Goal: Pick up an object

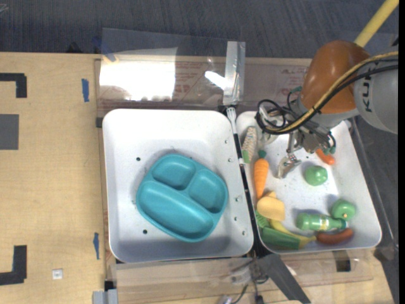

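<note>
Whether the jaws stand apart or together we cannot tell, for the gripper (pixel 290 164) is small and partly masked by cables. We see nothing held in it. It hangs over the back of the right bin (pixel 366 195), its metal tip pointing down at bare white floor, near the carrot (pixel 260 176) on its left and the green ball (pixel 315 175) on its right.

We see the arm (pixel 354 90) reaching in from the right edge, its grey body angled down and leftward, the orange band (pixel 330 75) bulging above the wrist, black and yellow cables looping around it.

Along the near side of that bin we find a yellow piece (pixel 271 208), a green bottle-shaped toy (pixel 313 221) and a brown sausage-like toy (pixel 334 236). In the left bin (pixel 120 144) a teal divided plate (pixel 182 196) lies flat near the middle.
</note>
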You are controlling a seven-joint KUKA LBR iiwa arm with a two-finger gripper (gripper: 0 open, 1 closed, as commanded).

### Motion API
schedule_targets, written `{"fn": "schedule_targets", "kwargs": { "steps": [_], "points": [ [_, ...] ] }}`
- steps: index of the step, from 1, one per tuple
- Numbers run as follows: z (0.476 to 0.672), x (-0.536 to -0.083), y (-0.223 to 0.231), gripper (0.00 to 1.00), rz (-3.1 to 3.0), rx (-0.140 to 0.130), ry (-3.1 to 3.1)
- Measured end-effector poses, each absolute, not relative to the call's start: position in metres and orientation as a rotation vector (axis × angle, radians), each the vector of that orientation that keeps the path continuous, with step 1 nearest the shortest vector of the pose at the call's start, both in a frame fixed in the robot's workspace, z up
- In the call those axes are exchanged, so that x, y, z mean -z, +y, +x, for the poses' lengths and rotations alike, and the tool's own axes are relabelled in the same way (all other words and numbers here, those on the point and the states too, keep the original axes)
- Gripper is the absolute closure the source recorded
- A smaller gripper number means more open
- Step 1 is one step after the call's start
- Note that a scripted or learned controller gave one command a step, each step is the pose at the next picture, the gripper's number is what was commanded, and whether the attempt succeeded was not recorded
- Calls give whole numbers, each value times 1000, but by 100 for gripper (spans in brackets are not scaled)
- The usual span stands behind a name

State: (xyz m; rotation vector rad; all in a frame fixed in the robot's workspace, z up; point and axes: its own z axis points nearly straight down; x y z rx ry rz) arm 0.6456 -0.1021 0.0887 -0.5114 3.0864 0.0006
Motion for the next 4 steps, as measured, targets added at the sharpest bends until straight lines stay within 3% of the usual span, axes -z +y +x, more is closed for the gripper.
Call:
{"fn": "schedule_targets", "kwargs": {
  "steps": [1, 2, 3, 4],
  "points": [
    [592, -90, -127, 0, -391, 2, 3105],
    [588, -89, -180, 0, -494, 7, 3088],
    [610, -89, -159, 0, -475, 4, 3092],
    [614, -104, -158, 100, -472, 8, 3077]
  ]
}}
